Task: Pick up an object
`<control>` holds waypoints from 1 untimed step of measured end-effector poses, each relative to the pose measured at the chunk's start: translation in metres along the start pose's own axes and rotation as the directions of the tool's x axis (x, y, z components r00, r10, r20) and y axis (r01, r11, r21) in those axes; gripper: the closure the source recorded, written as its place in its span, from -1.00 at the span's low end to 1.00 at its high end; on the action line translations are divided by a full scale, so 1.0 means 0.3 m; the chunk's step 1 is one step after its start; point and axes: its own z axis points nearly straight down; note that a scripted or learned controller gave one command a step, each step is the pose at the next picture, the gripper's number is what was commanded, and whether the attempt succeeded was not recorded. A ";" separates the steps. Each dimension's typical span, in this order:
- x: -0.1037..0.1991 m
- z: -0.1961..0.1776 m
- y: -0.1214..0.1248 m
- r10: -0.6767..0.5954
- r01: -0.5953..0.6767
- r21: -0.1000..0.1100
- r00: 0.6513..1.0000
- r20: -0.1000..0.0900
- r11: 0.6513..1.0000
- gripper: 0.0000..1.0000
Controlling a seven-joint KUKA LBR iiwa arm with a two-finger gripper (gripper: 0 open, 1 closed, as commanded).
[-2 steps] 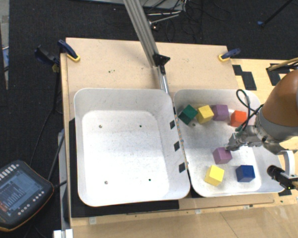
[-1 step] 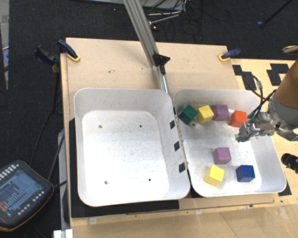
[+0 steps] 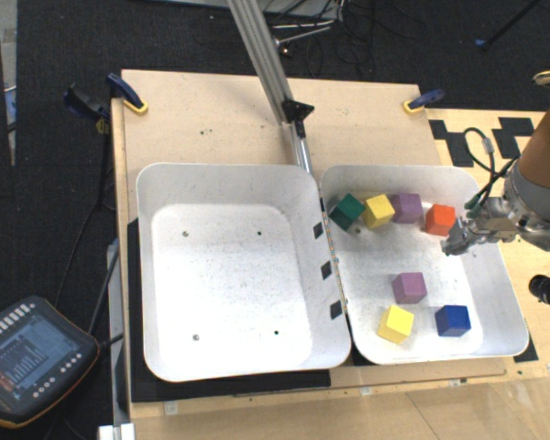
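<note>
**Pincer beside the orange block in the right bin**

A wooden tabletop (image 3: 257, 117) carries two shallow white bins. The right bin (image 3: 495, 273) holds seven small blocks. The grey arm reaches in from the right, and its pincer (image 3: 458, 241) sits low at the bin's upper right; whether it is spread or pressed together cannot be told from here. The orange block (image 3: 440, 218) lies just beside the pincer, to its upper left, next to a purple block (image 3: 407, 207). To grasp well, the pincer should probably centre over the orange block and drop straight down, staying clear of the purple neighbour.
</note>
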 end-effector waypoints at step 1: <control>0.167 0.019 -0.006 -0.004 0.004 0.005 1.000 -0.004 1.000 1.00</control>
